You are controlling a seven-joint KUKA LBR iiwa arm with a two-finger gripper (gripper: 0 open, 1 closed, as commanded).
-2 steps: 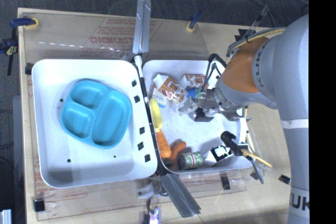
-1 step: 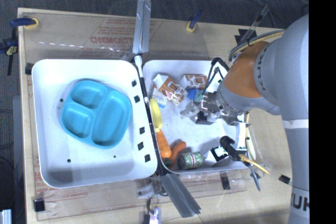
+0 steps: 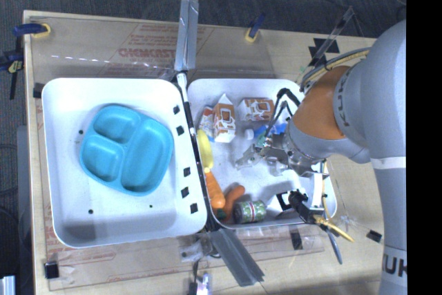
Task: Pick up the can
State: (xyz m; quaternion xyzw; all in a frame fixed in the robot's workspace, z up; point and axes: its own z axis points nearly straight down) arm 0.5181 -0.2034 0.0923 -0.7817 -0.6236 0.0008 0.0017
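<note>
The can [image 3: 249, 211] is dark green with a pale label. It lies on its side at the front wall of the right bin [image 3: 238, 90], just right of the orange carrots. My gripper [image 3: 259, 153] hangs over the middle of that bin, behind the can and apart from it, on the grey arm that comes in from the right. Nothing shows in its grasp. The orange wrist band [image 3: 316, 115] is above the bin's right side.
Two small brown-and-white cartons [image 3: 222, 119] [image 3: 255, 108] lie at the back of the right bin. A yellow banana [image 3: 204, 148] and carrots [image 3: 217, 192] line its left wall. A blue divided plate [image 3: 128, 148] sits in the left bin [image 3: 62, 217].
</note>
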